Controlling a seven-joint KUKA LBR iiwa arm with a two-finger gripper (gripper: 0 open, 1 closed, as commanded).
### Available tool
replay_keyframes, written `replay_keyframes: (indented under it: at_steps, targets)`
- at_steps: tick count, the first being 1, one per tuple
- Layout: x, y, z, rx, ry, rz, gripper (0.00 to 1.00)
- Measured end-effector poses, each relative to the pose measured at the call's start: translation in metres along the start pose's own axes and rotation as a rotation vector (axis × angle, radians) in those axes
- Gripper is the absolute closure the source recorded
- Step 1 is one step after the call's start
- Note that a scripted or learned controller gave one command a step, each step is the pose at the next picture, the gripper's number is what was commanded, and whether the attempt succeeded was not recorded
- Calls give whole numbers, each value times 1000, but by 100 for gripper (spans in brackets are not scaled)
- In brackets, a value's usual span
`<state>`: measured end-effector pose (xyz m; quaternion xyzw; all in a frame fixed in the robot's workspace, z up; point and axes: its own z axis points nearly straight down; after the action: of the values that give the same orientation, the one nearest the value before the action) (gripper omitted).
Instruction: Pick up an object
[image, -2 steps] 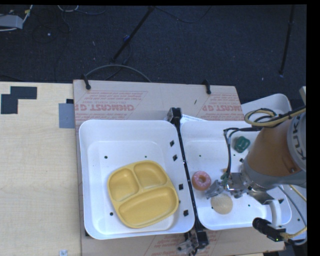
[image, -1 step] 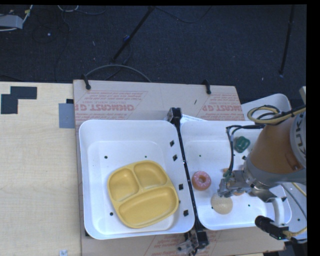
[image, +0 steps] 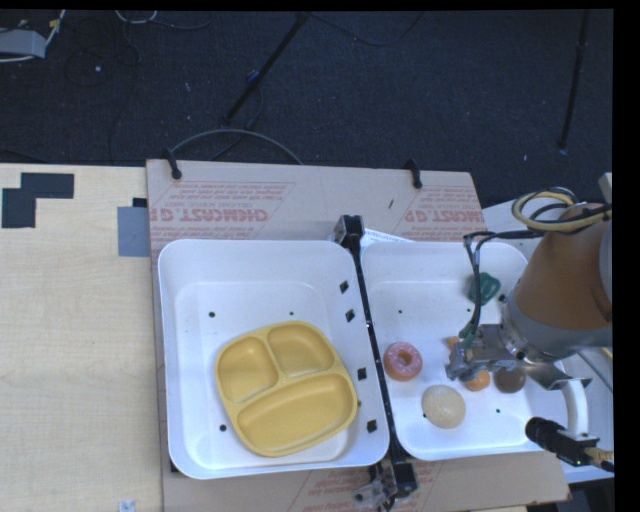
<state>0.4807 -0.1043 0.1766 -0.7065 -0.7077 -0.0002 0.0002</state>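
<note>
The likeliest target is the small orange object (image: 477, 379) in the right bin (image: 430, 275), lying low on the floor directly under the tool (image: 478, 352). Whether the tool's fingers are apart or together I cannot tell; its dark body hides them, and nothing can be seen clamped between them.

To do this step well, the tool should come straight down over the orange object and centre on it before closing, since a brown object (image: 510, 380) sits just beside it on the right and could be nudged or caught along with it. A lift should be vertical until clear of the neighbours.

A cream ball (image: 443, 406) lies near, lower left, and a pink doughnut (image: 403, 360) further left, both apart from the target. A green item (image: 485, 288) hangs by the cables above.

Open floor lies in the upper left of the right bin; the lower right is crowded by the arm (image: 565, 290) and the bin's near rim. The divider with black clips (image: 368, 340) bounds the left, beyond which the left bin (image: 200, 270) holds 1 yellow compartment tray (image: 287, 388).
</note>
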Motion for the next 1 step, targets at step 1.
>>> replay_keyframes:
  at_steps: [1]
  targets:
    - [5, 1, -61, -3, -1, 0, 100]
